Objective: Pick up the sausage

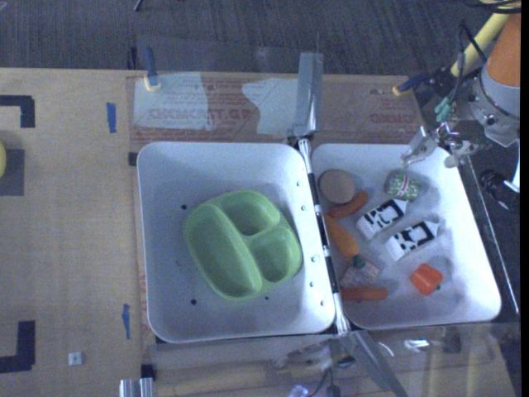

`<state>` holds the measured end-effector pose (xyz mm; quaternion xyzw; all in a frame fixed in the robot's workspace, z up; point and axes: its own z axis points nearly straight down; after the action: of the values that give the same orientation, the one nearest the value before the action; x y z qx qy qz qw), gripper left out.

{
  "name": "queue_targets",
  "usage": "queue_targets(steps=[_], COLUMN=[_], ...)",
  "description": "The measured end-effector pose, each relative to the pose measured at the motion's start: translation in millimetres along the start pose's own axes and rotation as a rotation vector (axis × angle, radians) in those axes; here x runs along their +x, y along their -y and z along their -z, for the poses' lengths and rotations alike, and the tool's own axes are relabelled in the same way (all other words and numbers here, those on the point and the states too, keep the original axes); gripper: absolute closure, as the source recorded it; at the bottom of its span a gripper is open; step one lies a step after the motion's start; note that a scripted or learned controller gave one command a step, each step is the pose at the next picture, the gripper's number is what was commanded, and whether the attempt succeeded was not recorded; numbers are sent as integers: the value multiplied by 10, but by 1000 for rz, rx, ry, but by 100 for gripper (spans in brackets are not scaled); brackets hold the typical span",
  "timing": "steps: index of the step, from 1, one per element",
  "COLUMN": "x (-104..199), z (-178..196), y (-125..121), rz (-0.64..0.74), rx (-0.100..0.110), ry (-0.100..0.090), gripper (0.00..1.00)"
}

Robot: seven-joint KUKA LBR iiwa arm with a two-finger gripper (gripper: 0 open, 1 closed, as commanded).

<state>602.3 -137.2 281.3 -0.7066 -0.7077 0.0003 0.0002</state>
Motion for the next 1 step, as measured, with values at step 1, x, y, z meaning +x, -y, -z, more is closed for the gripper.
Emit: queue_targets(steps=[1], x=[-199], z=[-1119], y=[170], rz=[65], rx=[-1], ry=[0], gripper=[0])
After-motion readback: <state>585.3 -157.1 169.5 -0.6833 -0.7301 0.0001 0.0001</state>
